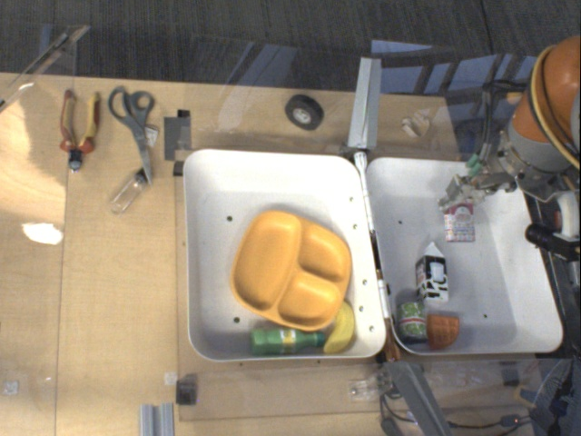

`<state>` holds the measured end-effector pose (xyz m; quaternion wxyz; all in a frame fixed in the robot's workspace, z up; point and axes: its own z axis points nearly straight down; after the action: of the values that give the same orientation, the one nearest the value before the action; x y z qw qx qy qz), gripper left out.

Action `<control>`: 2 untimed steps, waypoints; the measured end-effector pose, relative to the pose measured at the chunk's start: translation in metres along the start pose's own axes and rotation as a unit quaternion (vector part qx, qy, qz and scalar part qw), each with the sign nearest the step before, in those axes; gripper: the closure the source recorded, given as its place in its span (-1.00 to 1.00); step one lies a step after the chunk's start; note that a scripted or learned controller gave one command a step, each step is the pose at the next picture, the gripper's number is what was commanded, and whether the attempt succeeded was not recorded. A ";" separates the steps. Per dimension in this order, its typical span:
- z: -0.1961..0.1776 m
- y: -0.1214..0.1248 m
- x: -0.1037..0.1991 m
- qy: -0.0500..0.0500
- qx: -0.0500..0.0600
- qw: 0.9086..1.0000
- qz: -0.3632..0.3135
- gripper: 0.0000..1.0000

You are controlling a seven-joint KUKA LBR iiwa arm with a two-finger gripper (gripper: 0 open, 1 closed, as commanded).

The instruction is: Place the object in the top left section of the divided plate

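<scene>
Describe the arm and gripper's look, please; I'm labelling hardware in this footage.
The arm is grey with a rounded orange band above the wrist. Its gripper is a slim metallic assembly with a small green spot near its upper end. Dark cables trail near the arm.

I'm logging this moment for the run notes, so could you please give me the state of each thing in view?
Divided plate: nothing in its sections, left bin, tilted.
Green bottle: on its side, below the plate.
Yellow fruit: against the plate's lower right edge.
Small carton: right bin, apart from the gripper.
Green can: beside a brown object.
Gripper: over the right bin's upper part.
</scene>
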<state>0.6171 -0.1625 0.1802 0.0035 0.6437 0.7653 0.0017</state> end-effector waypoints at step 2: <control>-0.010 -0.036 0.139 0.001 0.000 0.985 -0.170 1.00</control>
<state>0.5582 -0.0313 0.1894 0.0027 0.5040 0.8637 0.0019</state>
